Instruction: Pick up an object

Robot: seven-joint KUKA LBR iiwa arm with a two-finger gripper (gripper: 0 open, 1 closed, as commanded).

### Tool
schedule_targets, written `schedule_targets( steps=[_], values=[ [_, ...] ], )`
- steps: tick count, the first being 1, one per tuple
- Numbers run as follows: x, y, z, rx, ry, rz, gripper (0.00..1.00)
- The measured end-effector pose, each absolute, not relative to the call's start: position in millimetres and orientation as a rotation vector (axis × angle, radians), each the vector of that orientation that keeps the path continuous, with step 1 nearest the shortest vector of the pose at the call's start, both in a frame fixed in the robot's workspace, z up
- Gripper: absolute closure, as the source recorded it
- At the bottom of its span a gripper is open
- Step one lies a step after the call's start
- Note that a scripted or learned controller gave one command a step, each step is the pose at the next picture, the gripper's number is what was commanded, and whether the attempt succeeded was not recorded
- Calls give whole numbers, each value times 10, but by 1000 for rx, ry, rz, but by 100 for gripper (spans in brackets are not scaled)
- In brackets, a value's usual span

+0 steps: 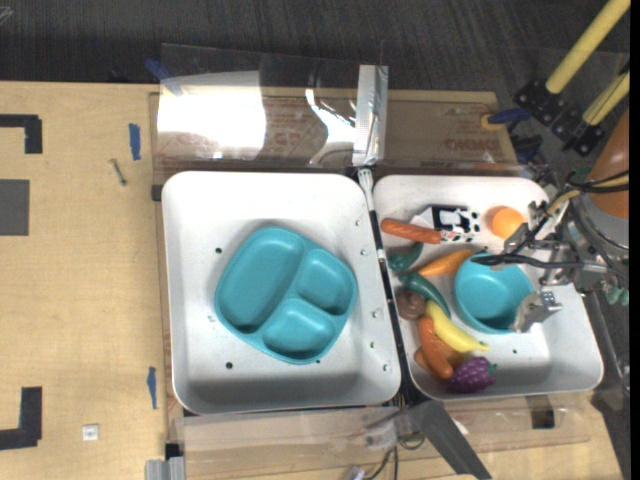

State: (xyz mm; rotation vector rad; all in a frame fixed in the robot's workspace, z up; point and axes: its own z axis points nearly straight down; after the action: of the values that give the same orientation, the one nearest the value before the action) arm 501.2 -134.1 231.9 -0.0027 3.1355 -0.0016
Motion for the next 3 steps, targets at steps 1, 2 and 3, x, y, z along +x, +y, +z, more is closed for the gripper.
schedule_targets(
  steps=[1,2,3],
  values=[
    [5011,-1358,959,231,3124,-2,0],
    [5589,-1178,900,370,3121,-5,0],
    [5306,-1064,910,551,3074,0,0]
  ],
)
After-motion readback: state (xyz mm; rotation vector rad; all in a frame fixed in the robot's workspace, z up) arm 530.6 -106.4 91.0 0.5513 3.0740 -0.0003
